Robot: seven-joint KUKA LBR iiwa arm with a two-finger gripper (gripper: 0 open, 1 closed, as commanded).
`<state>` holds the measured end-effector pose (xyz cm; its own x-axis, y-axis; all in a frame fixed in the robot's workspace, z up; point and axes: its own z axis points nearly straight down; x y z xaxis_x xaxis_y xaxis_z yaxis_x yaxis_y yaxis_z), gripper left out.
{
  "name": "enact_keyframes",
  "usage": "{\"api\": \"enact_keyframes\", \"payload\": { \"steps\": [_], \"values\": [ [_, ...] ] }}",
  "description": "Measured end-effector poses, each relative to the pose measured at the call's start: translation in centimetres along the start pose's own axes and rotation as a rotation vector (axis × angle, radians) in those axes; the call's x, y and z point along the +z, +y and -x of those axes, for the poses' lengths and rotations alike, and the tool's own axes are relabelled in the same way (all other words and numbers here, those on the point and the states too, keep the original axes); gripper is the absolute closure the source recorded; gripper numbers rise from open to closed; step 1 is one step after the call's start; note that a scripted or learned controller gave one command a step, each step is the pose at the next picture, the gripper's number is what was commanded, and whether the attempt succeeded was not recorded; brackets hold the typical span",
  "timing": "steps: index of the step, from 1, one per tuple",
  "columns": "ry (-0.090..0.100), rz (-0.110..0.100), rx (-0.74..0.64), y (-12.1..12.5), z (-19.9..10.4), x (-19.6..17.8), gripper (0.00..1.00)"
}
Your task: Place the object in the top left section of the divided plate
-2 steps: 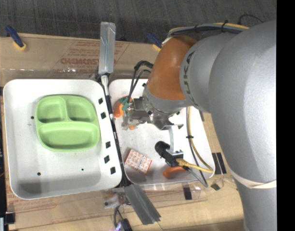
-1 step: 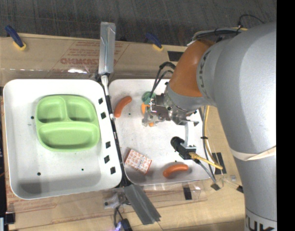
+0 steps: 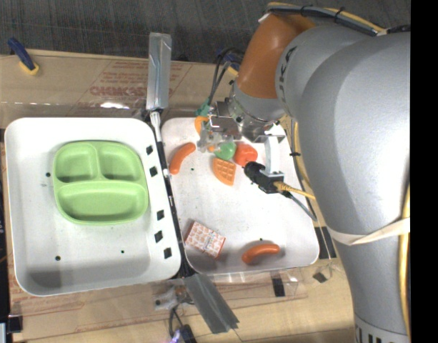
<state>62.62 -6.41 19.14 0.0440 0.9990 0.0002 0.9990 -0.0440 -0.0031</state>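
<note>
Partly hidden, the hand hangs over clustered toy food

Two shallow white bins sat side by side on the bench, a left bin and a right bin. The left one held one green divided plate with three sections. In the right one I counted two orange sausage-shaped pieces, one near the divider and another near the front edge, one small patterned box, one orange ridged wedge, and a cluster of orange and green toy pieces under the arm, too crowded to count.
</note>
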Motion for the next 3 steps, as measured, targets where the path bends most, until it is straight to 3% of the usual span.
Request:
{"api": "enact_keyframes", "payload": {
  "steps": [2, 3],
  "values": [
    [-0.002, -0.008, -0.018, 0.0, -0.3, -1.7, 1.0],
    [0.0, -0.005, 0.153, -6.9, 3.7, 3.0, 1.0]
  ]
}}
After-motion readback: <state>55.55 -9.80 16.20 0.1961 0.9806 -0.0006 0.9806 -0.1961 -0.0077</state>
